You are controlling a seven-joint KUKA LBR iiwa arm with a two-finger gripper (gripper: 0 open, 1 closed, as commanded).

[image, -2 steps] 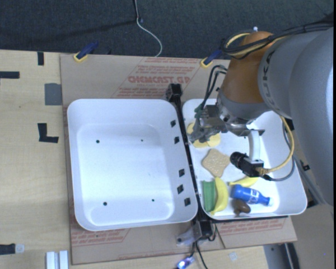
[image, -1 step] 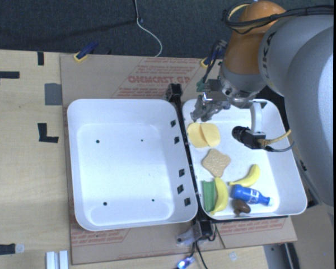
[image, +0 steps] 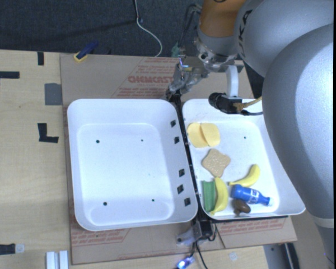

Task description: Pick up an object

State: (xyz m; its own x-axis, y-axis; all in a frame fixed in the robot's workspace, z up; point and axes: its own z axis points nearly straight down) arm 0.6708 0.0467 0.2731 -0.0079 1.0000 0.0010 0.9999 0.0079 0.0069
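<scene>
In right bin [image: 269, 150]: small toy foods judged light, rigid, slippery; banana [image: 247, 176] best gripped mid-body. Hand [image: 179, 86] state indeterminable.

One fixed camera looks down at a slant from above the bench [image: 22, 150]. Both white bins [image: 78, 167] sit mid-frame. The arm [image: 291, 66] looms near at right.

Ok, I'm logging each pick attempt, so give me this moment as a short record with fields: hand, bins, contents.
hand: the arm's hand sits over the far end of the seam between the bins
left shallow white bin: bare floor
right shallow white bin: pale yellow round pieces, tan cracker-like slab, yellow banana, blue bottle, green and yellow piece
</scene>
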